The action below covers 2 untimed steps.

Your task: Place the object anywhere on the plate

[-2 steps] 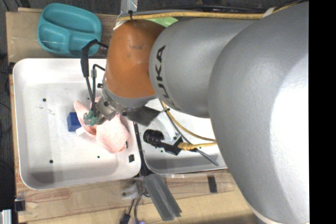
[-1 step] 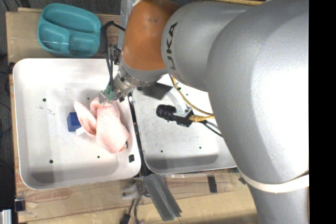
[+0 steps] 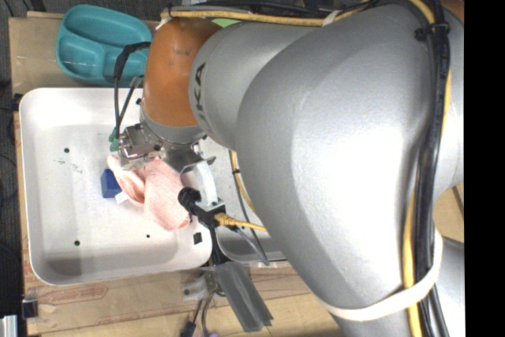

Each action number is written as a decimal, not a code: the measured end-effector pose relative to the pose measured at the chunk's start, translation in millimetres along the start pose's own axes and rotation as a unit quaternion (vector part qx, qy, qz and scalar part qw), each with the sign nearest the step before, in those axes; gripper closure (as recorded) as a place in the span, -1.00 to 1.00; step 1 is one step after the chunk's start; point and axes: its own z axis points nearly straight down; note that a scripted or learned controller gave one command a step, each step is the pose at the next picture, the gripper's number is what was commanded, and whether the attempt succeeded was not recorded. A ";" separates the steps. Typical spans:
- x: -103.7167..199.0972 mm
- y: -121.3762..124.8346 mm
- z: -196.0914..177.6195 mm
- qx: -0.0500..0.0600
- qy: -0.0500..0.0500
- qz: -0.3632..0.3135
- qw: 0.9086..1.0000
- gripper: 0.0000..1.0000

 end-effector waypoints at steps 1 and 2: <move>15.7 -29.2 -56.5 -0.002 0.000 0.012 1.000 1.00; 49.3 -44.6 -23.4 -0.001 -0.001 0.043 0.999 1.00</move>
